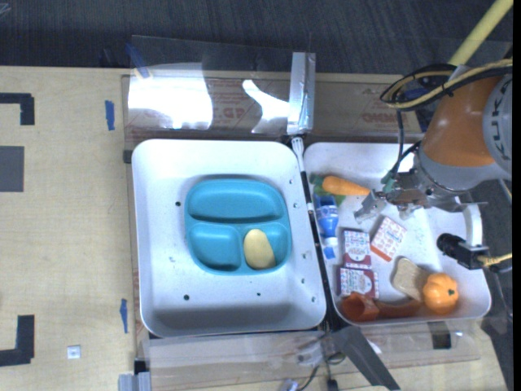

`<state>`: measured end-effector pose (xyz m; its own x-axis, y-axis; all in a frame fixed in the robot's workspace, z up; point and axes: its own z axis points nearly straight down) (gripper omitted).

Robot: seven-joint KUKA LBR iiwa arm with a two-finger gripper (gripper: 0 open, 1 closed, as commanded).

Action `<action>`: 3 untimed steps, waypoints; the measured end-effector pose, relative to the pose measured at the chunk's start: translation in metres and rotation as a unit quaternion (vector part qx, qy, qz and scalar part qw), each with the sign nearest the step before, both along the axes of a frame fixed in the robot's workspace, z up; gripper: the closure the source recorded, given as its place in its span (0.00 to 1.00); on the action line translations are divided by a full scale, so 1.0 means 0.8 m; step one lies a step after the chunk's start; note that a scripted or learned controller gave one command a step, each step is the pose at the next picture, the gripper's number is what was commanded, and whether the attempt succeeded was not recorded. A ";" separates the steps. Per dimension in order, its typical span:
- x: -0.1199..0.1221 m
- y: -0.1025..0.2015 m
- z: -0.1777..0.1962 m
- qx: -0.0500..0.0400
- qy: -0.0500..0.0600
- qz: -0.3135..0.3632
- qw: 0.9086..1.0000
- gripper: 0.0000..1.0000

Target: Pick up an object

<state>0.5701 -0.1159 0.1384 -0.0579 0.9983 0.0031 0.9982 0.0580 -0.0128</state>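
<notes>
Camera view — end effector [368, 206] over right bin [480, 304], fingers spread, gripping nothing; one carrot [344, 187], two packets [356, 247].

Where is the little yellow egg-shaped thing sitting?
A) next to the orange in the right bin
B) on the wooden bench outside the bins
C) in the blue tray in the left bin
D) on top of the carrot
C: the yellow egg-shaped thing lies in a lower compartment of the blue tray, which sits in the left bin.

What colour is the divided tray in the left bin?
Light blue; the divided tray shows best in the camera view.
</notes>
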 end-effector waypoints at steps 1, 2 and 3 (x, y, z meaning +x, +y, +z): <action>0.003 -0.001 0.017 -0.001 -0.004 -0.001 1.000 1.00; 0.003 -0.001 0.016 0.000 -0.004 -0.001 1.000 0.00; -0.028 -0.024 -0.051 -0.002 -0.018 0.034 0.999 0.00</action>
<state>0.5474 -0.1352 0.0977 -0.1257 0.9921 -0.0044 0.9918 0.1258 0.0236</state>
